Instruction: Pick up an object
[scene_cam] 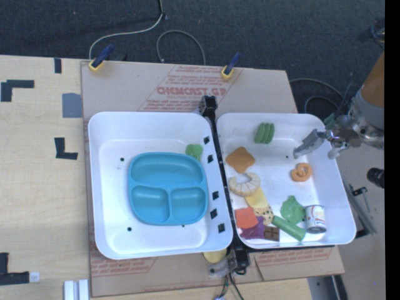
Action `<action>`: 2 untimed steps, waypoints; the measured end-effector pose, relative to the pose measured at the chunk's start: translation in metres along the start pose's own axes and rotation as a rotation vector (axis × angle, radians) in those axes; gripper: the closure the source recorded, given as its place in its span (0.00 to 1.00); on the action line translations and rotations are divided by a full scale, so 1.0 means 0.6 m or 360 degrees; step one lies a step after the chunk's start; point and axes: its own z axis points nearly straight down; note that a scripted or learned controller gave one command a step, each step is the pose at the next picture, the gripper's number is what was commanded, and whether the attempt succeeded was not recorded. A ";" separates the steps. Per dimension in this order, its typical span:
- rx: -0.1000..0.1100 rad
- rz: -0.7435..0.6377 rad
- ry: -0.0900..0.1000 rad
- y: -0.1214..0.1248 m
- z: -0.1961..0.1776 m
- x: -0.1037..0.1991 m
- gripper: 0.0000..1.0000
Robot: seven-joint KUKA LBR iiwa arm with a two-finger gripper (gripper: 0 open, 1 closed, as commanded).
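We see a robotics lab: left of the pincer [310,144], two bins [100,167] sit clamped to a cardboard-covered worktop [181,89], cables [134,30] trailing over carpet.

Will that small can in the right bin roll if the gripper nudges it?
Probably. The can seems to lie on its side, so it may roll toward the bin wall. It leans by the green piece, which might block it leftward. It looks rigid and smooth, so possibly slippery.
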 end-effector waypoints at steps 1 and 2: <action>0.0014 0.0010 0.0003 -0.108 0.116 -0.051 0.00; -0.0012 -0.0016 0.0001 0.136 0.216 0.028 0.00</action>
